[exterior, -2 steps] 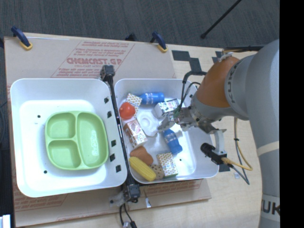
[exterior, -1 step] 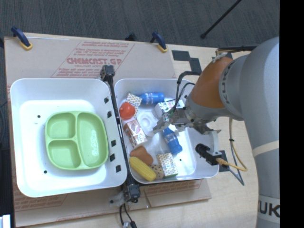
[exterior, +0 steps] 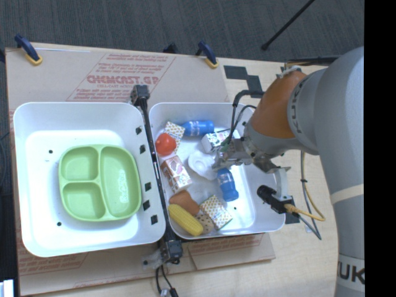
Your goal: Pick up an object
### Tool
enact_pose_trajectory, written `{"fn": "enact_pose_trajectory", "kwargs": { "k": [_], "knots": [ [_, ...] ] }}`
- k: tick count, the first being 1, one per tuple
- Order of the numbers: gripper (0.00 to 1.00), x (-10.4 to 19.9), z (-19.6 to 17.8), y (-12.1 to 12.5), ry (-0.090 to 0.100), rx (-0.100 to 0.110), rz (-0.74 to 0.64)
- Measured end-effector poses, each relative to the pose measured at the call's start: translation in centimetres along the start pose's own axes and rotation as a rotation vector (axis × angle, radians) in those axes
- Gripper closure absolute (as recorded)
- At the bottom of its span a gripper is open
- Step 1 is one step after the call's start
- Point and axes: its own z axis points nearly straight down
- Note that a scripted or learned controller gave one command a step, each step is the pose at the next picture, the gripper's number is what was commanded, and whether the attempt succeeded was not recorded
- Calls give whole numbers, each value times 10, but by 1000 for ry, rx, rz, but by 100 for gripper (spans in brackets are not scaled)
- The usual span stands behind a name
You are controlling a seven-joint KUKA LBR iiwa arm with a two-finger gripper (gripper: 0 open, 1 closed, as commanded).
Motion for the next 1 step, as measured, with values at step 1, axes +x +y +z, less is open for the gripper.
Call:
{"fn": "enact_pose_trajectory", "kwargs": {
  "k": [1],
  "knots": [
    [0,0,0,0,-1,0,-1]
  ]
}}
